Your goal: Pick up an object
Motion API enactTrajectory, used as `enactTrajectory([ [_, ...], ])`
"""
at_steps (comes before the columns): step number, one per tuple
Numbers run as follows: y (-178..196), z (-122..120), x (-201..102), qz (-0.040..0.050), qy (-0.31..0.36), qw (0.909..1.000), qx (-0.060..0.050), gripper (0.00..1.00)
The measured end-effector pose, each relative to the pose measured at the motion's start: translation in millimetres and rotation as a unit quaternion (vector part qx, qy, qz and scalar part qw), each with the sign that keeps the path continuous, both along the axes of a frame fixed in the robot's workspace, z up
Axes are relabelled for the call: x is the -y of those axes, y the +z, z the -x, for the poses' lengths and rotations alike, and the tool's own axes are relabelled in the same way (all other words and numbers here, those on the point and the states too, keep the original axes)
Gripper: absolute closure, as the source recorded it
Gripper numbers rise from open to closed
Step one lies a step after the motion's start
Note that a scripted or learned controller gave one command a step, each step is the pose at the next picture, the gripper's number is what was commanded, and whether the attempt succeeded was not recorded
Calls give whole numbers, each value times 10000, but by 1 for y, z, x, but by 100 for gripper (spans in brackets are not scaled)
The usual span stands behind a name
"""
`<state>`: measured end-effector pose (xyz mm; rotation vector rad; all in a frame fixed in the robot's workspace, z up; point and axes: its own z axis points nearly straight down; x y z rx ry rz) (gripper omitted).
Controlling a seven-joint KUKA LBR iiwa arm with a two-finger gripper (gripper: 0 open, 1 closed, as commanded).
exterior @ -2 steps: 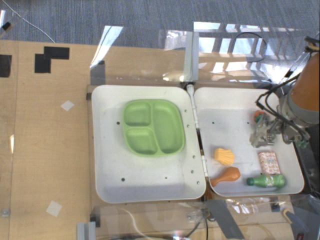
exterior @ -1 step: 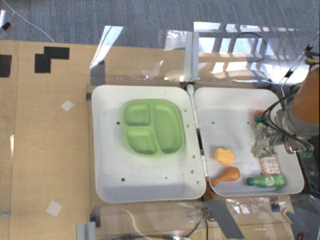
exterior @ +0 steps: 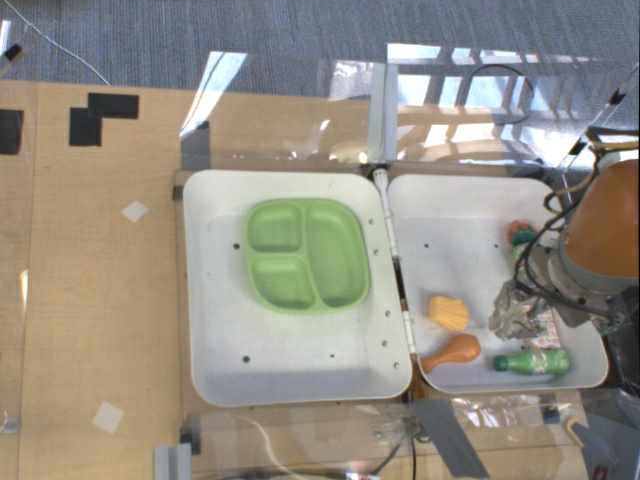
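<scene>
Grey carpet runs behind a tan worktop (exterior: 90,298) marked with black squares. On it sit two white bins side by side. The left bin (exterior: 215,368) holds a green divided plate (exterior: 305,255), lying flat near its middle. In the right bin (exterior: 450,218), a yellow toy (exterior: 449,313) lies above an orange drumstick-shaped piece (exterior: 452,351); to their right a green bottle (exterior: 533,363) lies on its side. A small red-and-green item (exterior: 520,233) sits near the far right wall. The hand (exterior: 516,315) hangs low just above the bottle; I cannot tell whether it is spread or pressed together.
</scene>
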<state>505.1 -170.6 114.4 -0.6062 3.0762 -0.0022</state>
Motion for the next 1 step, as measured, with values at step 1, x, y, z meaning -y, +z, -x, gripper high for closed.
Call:
enactTrajectory([
  [1,69,-16,-40,-9,-1194,9928,30,100],
])
